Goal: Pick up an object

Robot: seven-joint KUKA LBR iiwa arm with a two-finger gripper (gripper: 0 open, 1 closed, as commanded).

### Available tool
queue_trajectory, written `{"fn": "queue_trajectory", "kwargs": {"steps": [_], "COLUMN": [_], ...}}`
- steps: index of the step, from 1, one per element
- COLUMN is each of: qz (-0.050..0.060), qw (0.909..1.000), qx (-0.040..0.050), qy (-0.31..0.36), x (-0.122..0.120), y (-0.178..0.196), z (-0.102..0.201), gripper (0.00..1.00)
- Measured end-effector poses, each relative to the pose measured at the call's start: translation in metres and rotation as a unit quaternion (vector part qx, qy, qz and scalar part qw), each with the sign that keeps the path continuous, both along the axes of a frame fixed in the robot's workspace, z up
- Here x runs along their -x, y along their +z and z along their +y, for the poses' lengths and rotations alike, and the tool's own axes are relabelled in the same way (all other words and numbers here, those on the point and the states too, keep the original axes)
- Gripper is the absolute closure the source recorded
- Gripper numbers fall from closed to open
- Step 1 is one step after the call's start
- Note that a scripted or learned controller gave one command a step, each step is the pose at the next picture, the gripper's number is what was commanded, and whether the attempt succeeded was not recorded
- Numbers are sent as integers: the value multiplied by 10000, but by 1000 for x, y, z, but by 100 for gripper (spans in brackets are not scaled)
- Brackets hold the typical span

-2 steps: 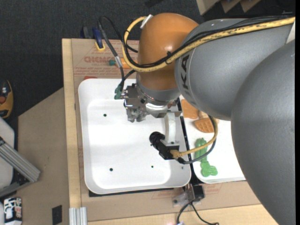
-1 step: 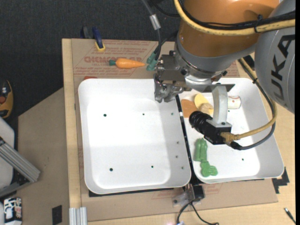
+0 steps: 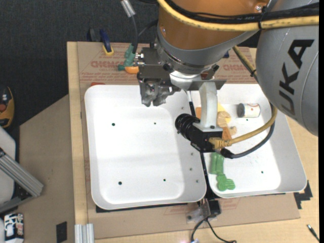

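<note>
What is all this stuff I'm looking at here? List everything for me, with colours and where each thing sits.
Shallow white plastic bins: two, white, side by side on the bench; left bin, right bin.
Green plastic toy piece: one, green, near front edge of the right bin.
Small white cylinder with a dark end: one, white, far part of the right bin.
Tan lumpy objects: a couple, tan and orange, right bin beside the arm's hose.
Brown cardboard sheet: one, brown with red print, under both bins.
Blue and yellow clamp: one, far left edge of the cardboard.
Robot arm: one, grey with orange band, reaching over the bins.
Gripper: one, dark metal, over the left bin's far edge.
</note>
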State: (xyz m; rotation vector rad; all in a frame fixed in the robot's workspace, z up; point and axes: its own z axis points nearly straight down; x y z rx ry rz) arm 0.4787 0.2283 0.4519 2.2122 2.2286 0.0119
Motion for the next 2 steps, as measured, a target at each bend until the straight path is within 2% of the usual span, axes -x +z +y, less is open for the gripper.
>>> {"fn": "queue_trajectory", "kwargs": {"steps": [1,2], "qz": [98,-2], "qw": [9999,10000], "qx": [49,20], "qy": [-45,-60], "x": [1,-56], "y": [-196,-140], "z": [-4,-53], "gripper": [100,100]}}
